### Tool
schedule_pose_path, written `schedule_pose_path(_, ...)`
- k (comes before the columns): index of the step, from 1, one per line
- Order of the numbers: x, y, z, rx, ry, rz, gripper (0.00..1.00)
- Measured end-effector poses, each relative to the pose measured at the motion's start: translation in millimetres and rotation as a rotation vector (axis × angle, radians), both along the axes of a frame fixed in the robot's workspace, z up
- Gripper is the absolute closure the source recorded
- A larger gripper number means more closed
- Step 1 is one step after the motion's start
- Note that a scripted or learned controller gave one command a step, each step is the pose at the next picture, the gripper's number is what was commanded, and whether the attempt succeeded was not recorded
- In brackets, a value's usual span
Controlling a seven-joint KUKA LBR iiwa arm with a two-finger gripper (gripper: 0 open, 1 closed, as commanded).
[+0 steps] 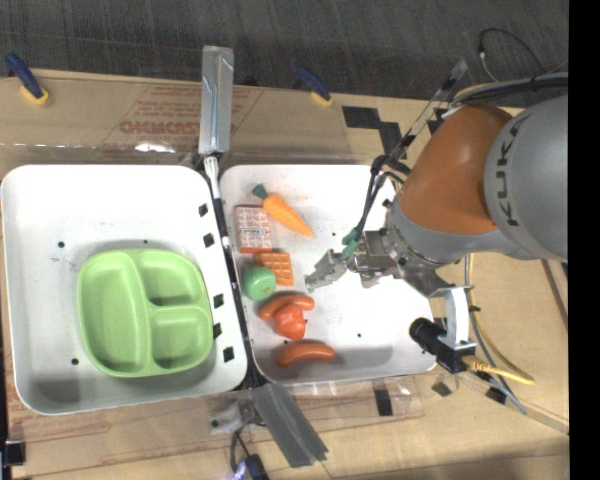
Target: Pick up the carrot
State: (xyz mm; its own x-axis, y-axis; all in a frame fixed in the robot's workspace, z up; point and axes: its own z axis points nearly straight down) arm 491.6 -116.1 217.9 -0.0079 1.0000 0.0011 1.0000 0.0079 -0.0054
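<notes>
Here we see the carrot (285, 214) lying near the top of the right bin (380, 353), its green end toward the upper left, just beside a pinkish packet (252, 227) and above a waffle (275, 267), a green ball (258, 283), a red pepper (288, 313) and a sausage (302, 352). The pincer (323, 269) hangs over the bare middle of that bin, right of the waffle and apart from the carrot, its fingers spread and grasping nothing. In the left bin (40, 228) we find a green divided plate (145, 311).
</notes>
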Motion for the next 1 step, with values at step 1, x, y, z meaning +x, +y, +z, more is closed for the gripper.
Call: schedule_pose_path(1, 84.1, 3.0, -17.2, -0.001, 0.0, 0.003, 0.0)
